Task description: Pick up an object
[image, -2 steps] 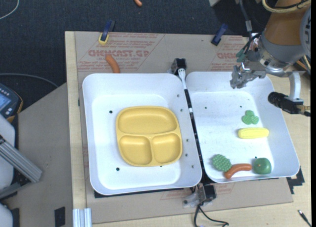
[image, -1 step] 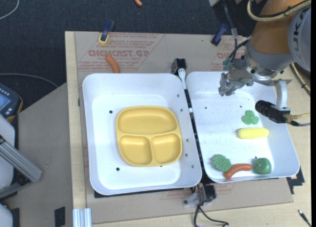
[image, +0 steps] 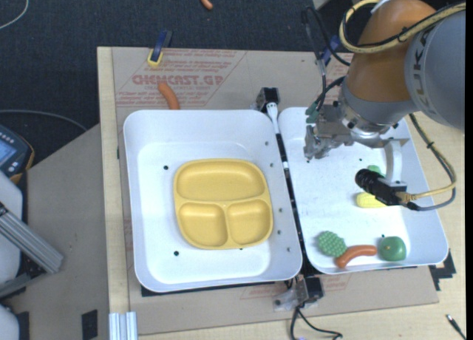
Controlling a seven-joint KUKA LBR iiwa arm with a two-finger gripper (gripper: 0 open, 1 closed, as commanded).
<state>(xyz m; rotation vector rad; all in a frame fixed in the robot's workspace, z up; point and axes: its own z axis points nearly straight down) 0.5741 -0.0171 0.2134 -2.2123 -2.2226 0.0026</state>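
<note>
Orange-banded arm [image: 384,43] bent down, gripper [image: 319,146] seemingly over right bin [image: 421,246]

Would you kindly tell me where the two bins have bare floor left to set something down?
Left bin: a bare band runs all round the yellow tray. Right bin: bare floor lies between the end effector and the green bumpy toy, along the divider. It is crowded at the near right, with the orange sausage, green ball and yellow corn.
</note>
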